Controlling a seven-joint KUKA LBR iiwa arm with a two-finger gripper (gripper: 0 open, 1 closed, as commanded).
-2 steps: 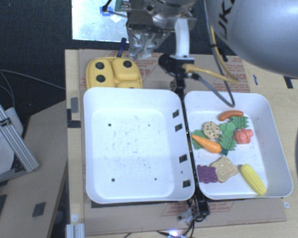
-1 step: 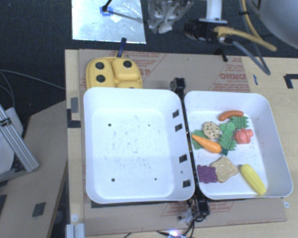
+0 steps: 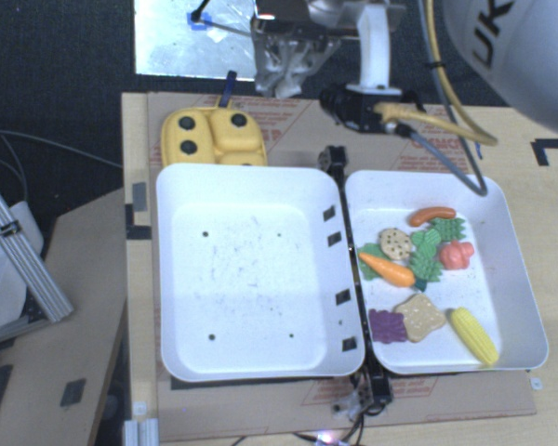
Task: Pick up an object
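The right bin [image 3: 516, 249] holds several toy foods. Among them are a red sausage [image 3: 432, 216], a round cookie [image 3: 395, 243], green leaves [image 3: 431, 251] and a red fruit [image 3: 458, 255]. An orange carrot [image 3: 386, 268], a bread slice [image 3: 420, 316], purple grapes [image 3: 385, 325] and a yellow corn cob [image 3: 474, 334] lie there too. My gripper [image 3: 284, 74] hangs high at the top of the view, beyond the far edge of the left bin [image 3: 181, 277], apart from all the toys and with nothing seen in it.
A yellow moulded tray [image 3: 214, 137] lies on the cardboard behind the left bin. Cables and a black fitting [image 3: 363, 108] trail over the far side of the right bin. A metal frame [image 3: 19, 249] stands at the left.
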